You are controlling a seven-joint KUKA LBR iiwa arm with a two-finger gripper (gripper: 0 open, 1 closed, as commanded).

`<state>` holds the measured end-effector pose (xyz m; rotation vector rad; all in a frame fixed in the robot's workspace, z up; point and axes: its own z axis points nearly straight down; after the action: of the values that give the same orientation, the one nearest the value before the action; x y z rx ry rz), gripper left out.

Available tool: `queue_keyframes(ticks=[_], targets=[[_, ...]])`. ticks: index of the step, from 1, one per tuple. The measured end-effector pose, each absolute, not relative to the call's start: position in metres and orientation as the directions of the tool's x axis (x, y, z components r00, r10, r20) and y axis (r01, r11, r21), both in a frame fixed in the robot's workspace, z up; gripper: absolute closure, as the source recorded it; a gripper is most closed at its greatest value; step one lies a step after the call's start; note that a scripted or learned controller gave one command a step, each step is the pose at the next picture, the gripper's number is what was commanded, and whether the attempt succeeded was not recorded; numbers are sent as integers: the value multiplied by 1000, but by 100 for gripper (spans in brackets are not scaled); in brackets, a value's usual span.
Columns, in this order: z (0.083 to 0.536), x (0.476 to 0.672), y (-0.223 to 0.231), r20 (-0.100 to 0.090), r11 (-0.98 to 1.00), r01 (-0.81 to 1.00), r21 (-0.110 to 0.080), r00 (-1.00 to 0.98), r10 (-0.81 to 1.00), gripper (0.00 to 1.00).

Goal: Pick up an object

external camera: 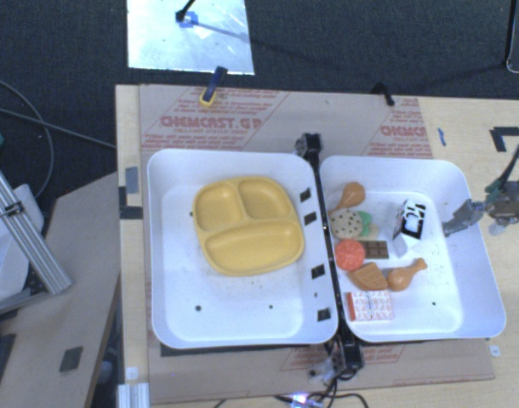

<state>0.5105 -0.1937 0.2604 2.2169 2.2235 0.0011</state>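
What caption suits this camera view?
Gripper at the right bin's edge, toy foods inside; yellow tray in left bin.

Single fixed camera above the bench, looking down at a slant, taking in both shallow white plastic bins and the bench's far edge

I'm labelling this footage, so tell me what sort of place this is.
Probably a robotics lab test bench: two white bins clamped side by side, toy food beside a yellow divided plate, and a gripper reaching in.

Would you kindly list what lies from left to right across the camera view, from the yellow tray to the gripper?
Yellow divided tray → round cookie → black-and-white carton → gripper at the right bin's edge.
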Motion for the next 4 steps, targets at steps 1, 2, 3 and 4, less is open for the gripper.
queue_keyframes(ticks=[1,2,3,4], targets=[[272,512,-194,-2,7,1000,6,-7,1000,100],[302,494,-158,0,8,1000,6,-8,1000,100],[297,513,-125,0,8,1000,3,-8,1000,100],[279,539,-91,0,8,1000,3,-8,1000,100]])
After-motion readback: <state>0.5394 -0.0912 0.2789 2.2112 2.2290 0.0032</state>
